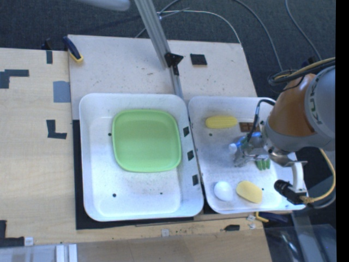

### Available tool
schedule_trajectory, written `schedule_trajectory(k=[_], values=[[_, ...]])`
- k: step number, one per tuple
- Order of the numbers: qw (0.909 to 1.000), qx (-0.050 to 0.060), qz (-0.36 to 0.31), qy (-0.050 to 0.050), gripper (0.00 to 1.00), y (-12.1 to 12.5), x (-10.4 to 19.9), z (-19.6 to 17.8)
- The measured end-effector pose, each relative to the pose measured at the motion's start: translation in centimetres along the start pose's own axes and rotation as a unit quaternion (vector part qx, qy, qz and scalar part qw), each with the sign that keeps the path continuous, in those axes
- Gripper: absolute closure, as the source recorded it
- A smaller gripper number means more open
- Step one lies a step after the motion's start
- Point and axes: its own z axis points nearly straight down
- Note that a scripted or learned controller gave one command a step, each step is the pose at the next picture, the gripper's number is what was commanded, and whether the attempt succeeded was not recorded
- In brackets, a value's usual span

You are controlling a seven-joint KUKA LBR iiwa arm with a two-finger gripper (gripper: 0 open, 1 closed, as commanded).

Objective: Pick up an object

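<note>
Bare white floor of the right bin (226, 146) could be grasped, since the claw's (241, 158) opening cannot be told.

The arm (297, 116) covers the right bin's (229, 105) far right side, and a small green thing (264, 163) just beside the gripper (242, 152) is half hidden under the wrist. The fingers are too small and blurred to read. A brown scrap (246, 127) above the gripper cannot be made out.
</note>
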Motion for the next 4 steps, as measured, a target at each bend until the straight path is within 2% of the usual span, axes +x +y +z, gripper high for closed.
schedule_trajectory(k=[1, 2, 4], values=[[1.0, -0.002, 0.0, -0.001, 1.0, 1.1, -0.1, -5.2], [1.0, -0.002, 0.0, -0.001, 1.0, 1.1, -0.1, -9.7], [1.0, 0.0, -0.002, 0.0, 1.0, 0.3, 11.1, -9.1]])
